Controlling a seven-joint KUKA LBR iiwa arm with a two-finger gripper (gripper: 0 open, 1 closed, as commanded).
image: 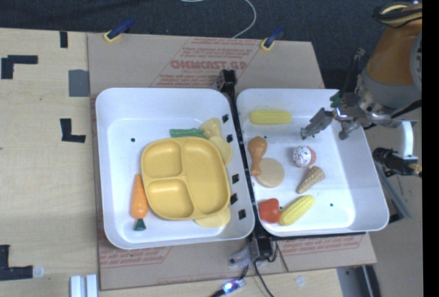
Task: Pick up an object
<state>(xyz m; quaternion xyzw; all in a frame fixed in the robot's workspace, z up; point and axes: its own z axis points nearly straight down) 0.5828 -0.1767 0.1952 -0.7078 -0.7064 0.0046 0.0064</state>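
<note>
Gripper (330, 123) spread, nothing between fingers, hovering over right bin (357, 172) near top edge. I read approach step, no grasp yet. Ball (303, 156) just below-left, corn (270, 116) to left. Next I need descent, centring on ball, then closing

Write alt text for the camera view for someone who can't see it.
A robot arm's claw hovers over the right white bin of toy food, including two corn cobs and an ice cream cone. The left bin holds a yellow divided tray and a carrot.
</note>
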